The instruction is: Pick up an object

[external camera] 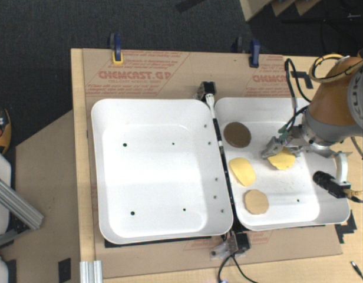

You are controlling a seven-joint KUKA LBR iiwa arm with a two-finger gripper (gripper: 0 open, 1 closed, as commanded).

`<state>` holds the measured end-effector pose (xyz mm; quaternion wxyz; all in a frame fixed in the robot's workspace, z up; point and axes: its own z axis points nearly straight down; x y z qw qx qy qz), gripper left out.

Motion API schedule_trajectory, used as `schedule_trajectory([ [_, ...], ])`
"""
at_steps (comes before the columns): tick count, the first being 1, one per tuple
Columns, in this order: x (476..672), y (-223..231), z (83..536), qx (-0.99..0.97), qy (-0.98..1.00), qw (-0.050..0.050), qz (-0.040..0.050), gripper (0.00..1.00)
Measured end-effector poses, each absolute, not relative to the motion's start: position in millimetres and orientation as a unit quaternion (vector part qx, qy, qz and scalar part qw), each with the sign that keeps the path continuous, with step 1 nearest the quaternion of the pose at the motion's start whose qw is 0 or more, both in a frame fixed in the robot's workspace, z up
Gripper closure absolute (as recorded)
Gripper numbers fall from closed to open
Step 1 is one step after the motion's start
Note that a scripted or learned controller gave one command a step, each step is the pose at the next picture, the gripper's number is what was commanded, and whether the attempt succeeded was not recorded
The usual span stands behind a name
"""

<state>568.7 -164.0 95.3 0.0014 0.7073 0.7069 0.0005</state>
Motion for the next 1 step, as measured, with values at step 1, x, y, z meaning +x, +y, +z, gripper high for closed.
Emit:
schedule_trajectory([
  [1, 633.0, -83.7, 203.6, 0.703, 0.711, 0.006, 0.0063, 1.0],
])
